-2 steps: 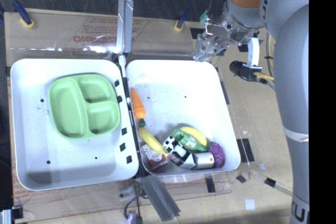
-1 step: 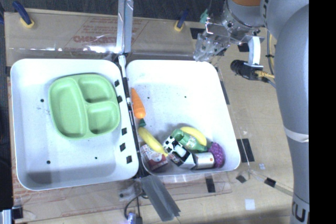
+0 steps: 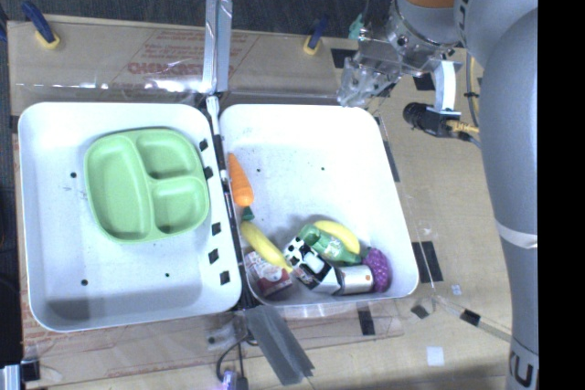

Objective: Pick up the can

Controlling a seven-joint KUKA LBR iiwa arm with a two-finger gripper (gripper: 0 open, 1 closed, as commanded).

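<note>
The can [image 3: 354, 280], silver and lying on its side, rests in the near right corner of the right bin [image 3: 302, 142]. It sits in a pile, between a purple bunch of grapes [image 3: 377, 268] and a black-and-white object [image 3: 307, 258]. My gripper [image 3: 359, 92] hangs over the bin's far right corner, well away from the can. Its fingers stand open with nothing between them.
Beside the can lie a green object [image 3: 322, 244], a yellow fruit [image 3: 339, 236], a banana [image 3: 260, 242] and a reddish packet [image 3: 268, 272]. A carrot [image 3: 240, 182] lies along the right bin's left wall. The left bin [image 3: 46, 196] holds a green divided plate [image 3: 151, 183].
</note>
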